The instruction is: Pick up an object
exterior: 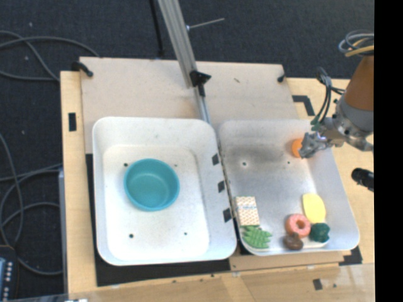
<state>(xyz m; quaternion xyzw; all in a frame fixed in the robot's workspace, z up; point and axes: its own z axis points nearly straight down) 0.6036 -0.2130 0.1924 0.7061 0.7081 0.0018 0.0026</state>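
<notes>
Orange round object (296, 147) at right white bin's (271, 175) upper right edge, touching grey two-finger gripper (310, 145); whether gripped or fingers spread, impossible to tell. Teal round bowl (151, 184) in left white bin (113, 231). Yellow block (313, 207), pink ring (297, 224), green leafy piece (255, 236) clustered at right bin's near edge.

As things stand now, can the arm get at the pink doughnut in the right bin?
Probably yes. The pink doughnut lies uncovered near the right bin's front edge, but a brown piece and a green piece crowd it closely.
</notes>
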